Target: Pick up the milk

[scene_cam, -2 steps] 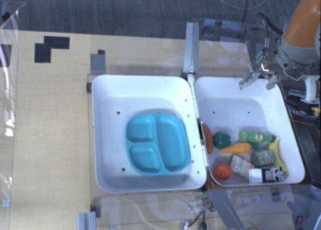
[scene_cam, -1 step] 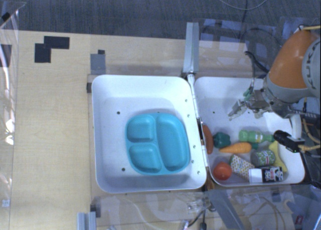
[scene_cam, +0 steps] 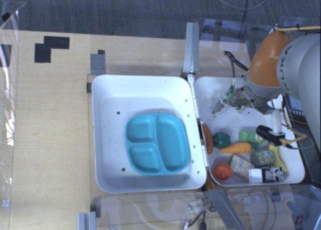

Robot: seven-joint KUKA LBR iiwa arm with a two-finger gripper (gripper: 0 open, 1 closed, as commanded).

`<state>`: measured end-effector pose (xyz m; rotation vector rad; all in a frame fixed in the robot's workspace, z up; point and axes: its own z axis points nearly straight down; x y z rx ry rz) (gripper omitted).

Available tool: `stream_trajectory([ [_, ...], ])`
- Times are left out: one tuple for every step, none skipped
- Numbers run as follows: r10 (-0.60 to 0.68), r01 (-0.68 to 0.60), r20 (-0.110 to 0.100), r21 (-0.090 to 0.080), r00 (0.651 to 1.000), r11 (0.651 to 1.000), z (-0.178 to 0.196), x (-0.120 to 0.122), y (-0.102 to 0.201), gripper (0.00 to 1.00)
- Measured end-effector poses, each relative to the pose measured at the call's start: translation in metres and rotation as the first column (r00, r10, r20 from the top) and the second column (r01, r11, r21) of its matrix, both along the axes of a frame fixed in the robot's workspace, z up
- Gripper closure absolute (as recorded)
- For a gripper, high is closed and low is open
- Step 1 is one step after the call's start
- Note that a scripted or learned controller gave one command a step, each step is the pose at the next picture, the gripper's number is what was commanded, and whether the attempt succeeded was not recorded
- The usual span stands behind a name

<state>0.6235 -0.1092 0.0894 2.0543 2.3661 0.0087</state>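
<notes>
The milk (scene_cam: 266,175) is a small white carton with black patches. It lies on its side at the front right corner of the right bin (scene_cam: 210,86). My gripper (scene_cam: 224,102) hangs over the back part of that bin, well behind the milk and to its left. It stands open with nothing between its fingers. The grey arm with its orange band (scene_cam: 263,63) comes in from the right.
Around the milk lie a patterned box (scene_cam: 241,166), a red tomato (scene_cam: 222,171), an orange carrot (scene_cam: 235,148), a green pepper (scene_cam: 220,139), a dark can (scene_cam: 262,157) and a yellow piece (scene_cam: 279,156). The left bin (scene_cam: 108,124) holds a blue divided tray (scene_cam: 157,142).
</notes>
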Motion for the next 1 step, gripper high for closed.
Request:
stream_trajectory([
  [-0.187,0.187,-0.001,0.001,0.982,0.982,-0.0015,0.0479,-0.0239,0.00],
])
